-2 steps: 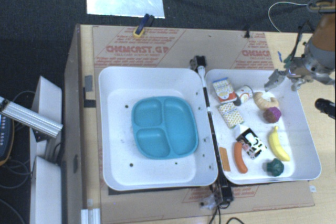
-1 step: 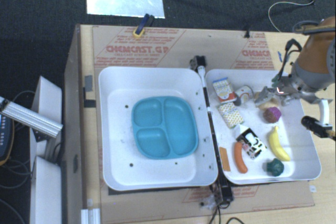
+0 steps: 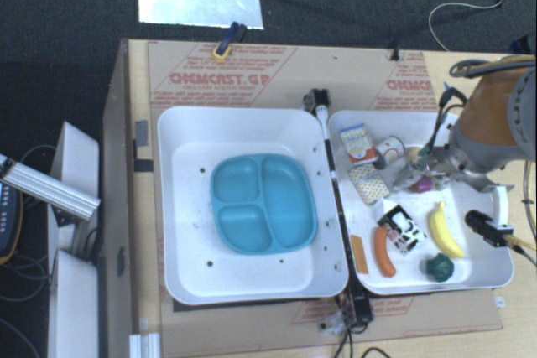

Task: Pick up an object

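The claw [image 3: 417, 174] reaches down into the right bin [image 3: 503, 268] near its middle, touching a small purple object [image 3: 424, 181]; how far apart it stands I cannot tell. That bin also holds one banana [image 3: 445, 230], one orange sausage [image 3: 384, 252], one green lump [image 3: 438, 267], one black-and-white block [image 3: 401, 229] and two small packets [image 3: 357, 141]. The left bin [image 3: 189, 147] holds one blue divided plate [image 3: 263, 203].

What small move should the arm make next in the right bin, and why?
Probably a short descent onto the purple object. The gripper sits low in the right bin right beside it, with the banana and the patterned packet lying apart. Whether the fingers already hold anything cannot be told, so confirm a grasp before lifting.
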You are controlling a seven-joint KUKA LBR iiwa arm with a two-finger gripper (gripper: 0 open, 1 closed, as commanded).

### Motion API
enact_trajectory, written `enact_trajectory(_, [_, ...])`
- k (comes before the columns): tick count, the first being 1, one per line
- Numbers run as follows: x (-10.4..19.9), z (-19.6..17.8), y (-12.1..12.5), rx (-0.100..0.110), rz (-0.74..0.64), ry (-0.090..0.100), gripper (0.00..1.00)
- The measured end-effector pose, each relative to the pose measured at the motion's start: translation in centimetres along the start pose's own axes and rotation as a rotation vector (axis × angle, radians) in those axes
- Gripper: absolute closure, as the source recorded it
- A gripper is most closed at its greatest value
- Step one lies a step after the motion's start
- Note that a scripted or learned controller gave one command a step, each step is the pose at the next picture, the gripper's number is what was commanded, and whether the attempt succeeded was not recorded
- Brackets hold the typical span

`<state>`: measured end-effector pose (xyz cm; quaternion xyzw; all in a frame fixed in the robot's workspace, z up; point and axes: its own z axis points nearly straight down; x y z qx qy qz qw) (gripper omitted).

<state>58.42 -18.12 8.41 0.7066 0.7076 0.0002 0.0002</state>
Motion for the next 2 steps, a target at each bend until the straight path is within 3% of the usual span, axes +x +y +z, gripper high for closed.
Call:
enact_trajectory(1, [-0.1,-1.1,0.1,-0.004,0.0,-0.001,1.0])
enact_trajectory(2, [5.1,-12.0,3.6,-0.006,-0.003,-0.001,1.0])
